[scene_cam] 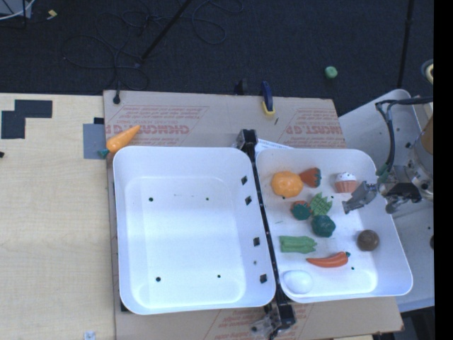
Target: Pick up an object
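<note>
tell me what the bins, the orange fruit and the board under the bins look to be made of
Bins: probably moulded plastic, smooth white with rounded rims and a faint sheen. Orange fruit: likely toy plastic or foam, judging by its even colour and soft highlight; the view leaves it open. Board: looks like cardboard, matte brown with red print.

2 white bins [141, 163] (approx. 10 toy foods [287, 184] in right one).

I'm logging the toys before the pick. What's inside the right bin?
The right bin holds an orange, cupcake, green toys, bean pod, red chili, brown ball and white egg. The gripper hides some floor.
</note>
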Robot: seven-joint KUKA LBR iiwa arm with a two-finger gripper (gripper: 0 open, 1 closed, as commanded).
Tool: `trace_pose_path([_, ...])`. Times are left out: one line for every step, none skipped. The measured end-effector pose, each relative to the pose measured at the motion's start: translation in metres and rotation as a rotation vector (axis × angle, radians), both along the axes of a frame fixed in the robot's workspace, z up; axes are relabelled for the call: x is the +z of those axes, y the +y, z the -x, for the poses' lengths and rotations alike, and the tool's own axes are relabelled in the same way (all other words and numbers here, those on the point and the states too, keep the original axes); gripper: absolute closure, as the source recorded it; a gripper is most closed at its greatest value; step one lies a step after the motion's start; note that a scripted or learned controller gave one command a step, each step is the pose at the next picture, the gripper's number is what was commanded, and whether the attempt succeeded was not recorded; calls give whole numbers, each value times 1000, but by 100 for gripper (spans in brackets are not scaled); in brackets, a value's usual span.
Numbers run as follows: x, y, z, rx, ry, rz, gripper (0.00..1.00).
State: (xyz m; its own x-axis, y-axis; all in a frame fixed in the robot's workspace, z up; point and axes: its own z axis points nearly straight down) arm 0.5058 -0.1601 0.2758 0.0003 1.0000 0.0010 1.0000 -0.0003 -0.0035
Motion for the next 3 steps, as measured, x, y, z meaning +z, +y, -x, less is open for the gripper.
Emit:
trace_pose_path([-100, -46, -1, -3, 9, -1, 0])
trace_pose_path([-193, -12, -63, 4, -2, 0, 0])
trace_pose_path([-188, 7, -119, 5, -5, 0, 0])
